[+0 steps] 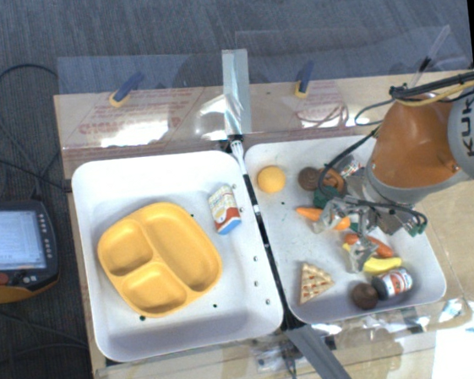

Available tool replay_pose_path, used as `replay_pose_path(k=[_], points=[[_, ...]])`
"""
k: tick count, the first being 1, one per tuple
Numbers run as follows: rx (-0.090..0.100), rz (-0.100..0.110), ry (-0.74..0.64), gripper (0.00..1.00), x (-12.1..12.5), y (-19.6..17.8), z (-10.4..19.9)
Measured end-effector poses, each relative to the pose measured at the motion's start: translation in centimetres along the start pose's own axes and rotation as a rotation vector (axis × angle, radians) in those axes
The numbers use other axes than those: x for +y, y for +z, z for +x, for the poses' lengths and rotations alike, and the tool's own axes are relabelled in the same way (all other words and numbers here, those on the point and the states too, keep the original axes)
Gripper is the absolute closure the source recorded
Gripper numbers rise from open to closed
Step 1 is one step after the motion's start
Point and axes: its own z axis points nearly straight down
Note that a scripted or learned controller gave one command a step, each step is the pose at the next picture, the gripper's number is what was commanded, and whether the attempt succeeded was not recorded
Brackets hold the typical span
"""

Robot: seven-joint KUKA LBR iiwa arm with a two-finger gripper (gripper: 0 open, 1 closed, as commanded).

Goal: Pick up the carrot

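The carrot (308, 214) is a small orange piece lying in the right bin (288, 246), near its upper-left part. My gripper (336, 212) hangs low over the bin just to the right of the carrot, amid a cluster of small toys. Whether it touches the carrot is unclear. The arm's orange band (411, 146) sits above and to the right, hiding part of the bin's right side.
The right bin also holds a yellow ball (271, 179), a brown item (308, 178), a pizza slice (314, 282), a brown ball (365, 295), a small jar (393, 282) and orange pieces (378, 249). In the left bin (108, 326) lie a yellow divided plate (158, 257) and a small carton (224, 209).
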Motion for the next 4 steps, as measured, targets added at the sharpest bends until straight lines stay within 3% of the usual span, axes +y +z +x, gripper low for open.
replay_pose_path(k=[1,2,3,4], points=[[-0.007,0.005,0.002,1.00,-0.1,-1.2,-0.3],[-0.006,0.003,0.002,0.00,0.0,-1.1,-0.2],[-0.007,0.006,0.004,1.00,-0.1,-2.1,-0.3],[-0.014,0.007,-0.016,1.00,2.6,-0.3,2.5]])
